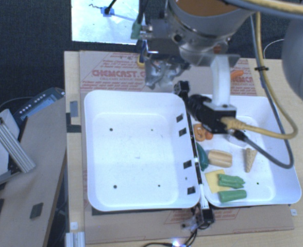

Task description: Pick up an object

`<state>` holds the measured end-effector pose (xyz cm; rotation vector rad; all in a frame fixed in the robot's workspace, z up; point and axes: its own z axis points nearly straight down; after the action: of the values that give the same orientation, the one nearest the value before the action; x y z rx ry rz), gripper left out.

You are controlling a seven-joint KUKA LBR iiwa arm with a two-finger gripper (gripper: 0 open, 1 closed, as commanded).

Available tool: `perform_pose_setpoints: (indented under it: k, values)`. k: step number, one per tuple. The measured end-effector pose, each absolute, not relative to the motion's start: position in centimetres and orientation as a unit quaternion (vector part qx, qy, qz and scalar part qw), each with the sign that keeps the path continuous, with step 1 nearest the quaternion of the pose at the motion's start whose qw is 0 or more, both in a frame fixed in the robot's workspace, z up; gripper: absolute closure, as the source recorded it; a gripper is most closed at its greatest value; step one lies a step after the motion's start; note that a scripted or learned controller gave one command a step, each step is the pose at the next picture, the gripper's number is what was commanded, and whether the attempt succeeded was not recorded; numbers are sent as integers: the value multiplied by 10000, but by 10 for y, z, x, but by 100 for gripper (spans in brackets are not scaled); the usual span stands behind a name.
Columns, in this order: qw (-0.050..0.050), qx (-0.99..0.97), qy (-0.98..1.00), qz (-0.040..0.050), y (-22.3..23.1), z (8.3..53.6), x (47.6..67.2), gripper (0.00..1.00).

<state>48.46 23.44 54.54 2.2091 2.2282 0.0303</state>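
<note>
My gripper (160, 77) hangs over the far rim of the left bin (89, 138), near the top of the camera view, well away from the objects. Several small things lie in the right bin (288, 181), mostly along its left side. They are an orange piece (201, 133), a dark teal item (202, 159), a tan bread roll (220, 158), a pale cone (250, 159), a yellow wedge (212, 179) and two green pieces (231, 180) (233, 194). Another orange thing (237, 74) peeks out at the back of the right bin.
The two bins meet at a shared wall with black clips (188, 163). They sit on a cardboard sheet (115, 72) atop the bench. A grey device (38, 103) and a metal rail (7, 143) lie off to the left.
</note>
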Motion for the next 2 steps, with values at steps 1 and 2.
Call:
perform_pose_setpoints:
  k: [1,2]
  values:
    - [15,7089,7053,11,171,535,548,100]
    - [10,7079,7063,-2,147,447,635,100]
